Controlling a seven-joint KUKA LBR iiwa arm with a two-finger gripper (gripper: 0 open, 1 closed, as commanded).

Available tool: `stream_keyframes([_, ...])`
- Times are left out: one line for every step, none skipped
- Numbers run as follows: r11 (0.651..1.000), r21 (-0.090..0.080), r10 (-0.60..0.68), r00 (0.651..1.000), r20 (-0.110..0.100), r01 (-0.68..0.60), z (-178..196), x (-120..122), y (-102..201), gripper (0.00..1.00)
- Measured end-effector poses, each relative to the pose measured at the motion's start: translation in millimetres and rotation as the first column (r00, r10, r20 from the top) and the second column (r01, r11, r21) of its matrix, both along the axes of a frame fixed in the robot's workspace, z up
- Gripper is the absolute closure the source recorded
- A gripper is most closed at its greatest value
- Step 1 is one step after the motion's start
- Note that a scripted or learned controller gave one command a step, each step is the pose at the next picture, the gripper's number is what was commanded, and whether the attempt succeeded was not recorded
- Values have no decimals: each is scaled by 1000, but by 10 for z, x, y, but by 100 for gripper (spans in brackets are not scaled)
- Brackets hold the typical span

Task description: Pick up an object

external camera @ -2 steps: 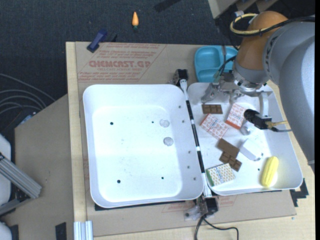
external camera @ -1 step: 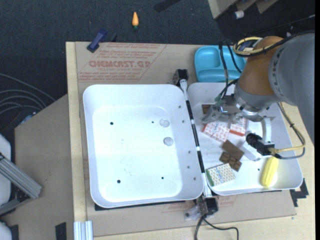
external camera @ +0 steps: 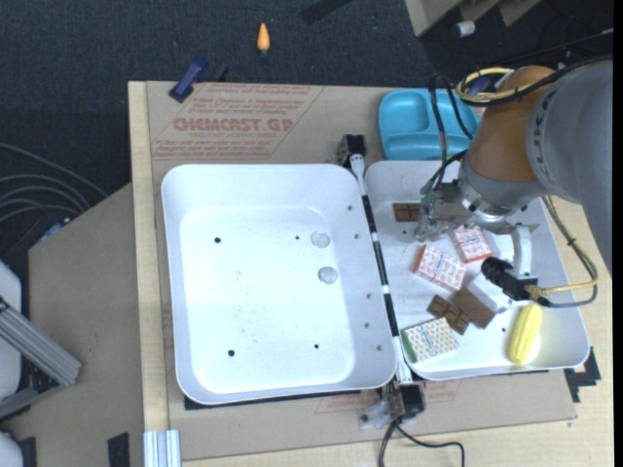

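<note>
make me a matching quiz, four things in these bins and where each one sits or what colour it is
Things:
1. yellow object
2. two silver discs
3. green-checked packet
4. blue tray

Descriptions:
a. on the bench behind the right bin
b. left bin, near its right side
c. right bin, front right corner
d. right bin, front left corner

Pairs: 1-c, 2-b, 3-d, 4-a

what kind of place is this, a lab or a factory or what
Probably a robotics lab set up for grasping trials. Two shallow white bins sit side by side on a protective-paper-covered bench, a grey arm with an orange band reaches over small mixed items like a yellow corn-shaped toy, and loose cables trail on dark carpet.
</note>
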State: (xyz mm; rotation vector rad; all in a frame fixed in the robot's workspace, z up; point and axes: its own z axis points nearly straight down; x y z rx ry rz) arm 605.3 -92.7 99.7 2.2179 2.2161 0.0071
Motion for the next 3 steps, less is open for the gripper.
stream_keyframes([1000,0,0,1000,-1,0,-2,-2,1,0])
stream_keyframes([1000,2,0,1000,-11,0,-157,-811,-23,0])
stream_keyframes([1000,2,0,1000,-8,0,-57,-806,-20,100])
